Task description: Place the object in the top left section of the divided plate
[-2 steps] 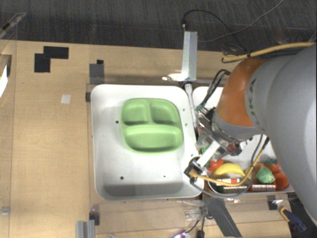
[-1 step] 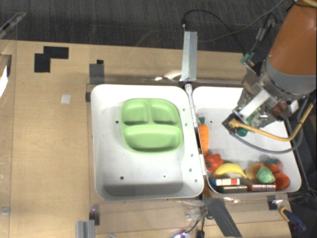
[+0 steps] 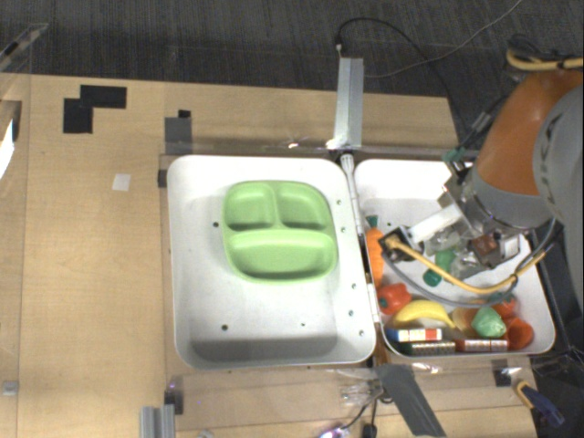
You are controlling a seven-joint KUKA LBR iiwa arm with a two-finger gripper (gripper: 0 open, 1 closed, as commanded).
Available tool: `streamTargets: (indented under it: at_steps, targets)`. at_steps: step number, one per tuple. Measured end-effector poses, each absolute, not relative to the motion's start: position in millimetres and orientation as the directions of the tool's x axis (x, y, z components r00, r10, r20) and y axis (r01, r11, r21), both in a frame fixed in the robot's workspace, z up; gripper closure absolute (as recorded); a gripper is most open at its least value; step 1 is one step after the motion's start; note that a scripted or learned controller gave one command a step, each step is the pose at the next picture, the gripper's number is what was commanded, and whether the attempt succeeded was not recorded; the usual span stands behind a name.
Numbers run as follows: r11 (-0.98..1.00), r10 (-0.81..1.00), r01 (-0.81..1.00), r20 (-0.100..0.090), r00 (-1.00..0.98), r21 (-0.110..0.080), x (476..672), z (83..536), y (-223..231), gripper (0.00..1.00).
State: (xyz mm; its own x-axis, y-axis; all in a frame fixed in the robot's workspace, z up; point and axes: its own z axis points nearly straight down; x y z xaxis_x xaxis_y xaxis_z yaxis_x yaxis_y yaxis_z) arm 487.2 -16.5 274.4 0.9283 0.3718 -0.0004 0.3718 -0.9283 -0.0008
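Bench [image 3: 91, 272]: wooden, carries two shallow white bins side by side; the split keeps pick stock apart from the drop target.
Left bin [image 3: 196, 327]: holds the green divided plate [image 3: 278, 229], lying flat near the middle, all three sections bare, so nothing is delivered yet.
Top left section [image 3: 249, 204]: the goal; small pocket on the far side from the arm.
Right bin [image 3: 401, 182]: toy food heaped along the near wall: banana [image 3: 422, 312], orange carrot [image 3: 374, 254], green piece [image 3: 488, 321], red pieces.
Gripper [image 3: 461, 254]: low over the pile, presumably picking; wrist and yellow cable hide the tips, so whether it is spread or closed I cannot tell.
Object to place: apparently in the right bin's heap; which piece is unclear.
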Motion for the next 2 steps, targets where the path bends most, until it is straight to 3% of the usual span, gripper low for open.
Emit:
streamTargets:
  at_steps: [1, 2]
  targets:
    - [-0.978, 0.208, 0.208, -0.002, 0.978, -0.002, 486.5, 170, -85, 1.00]
    - [-0.978, 0.207, 0.207, 0.002, 0.978, 0.000, 603.8, 293, -70, 1.00]
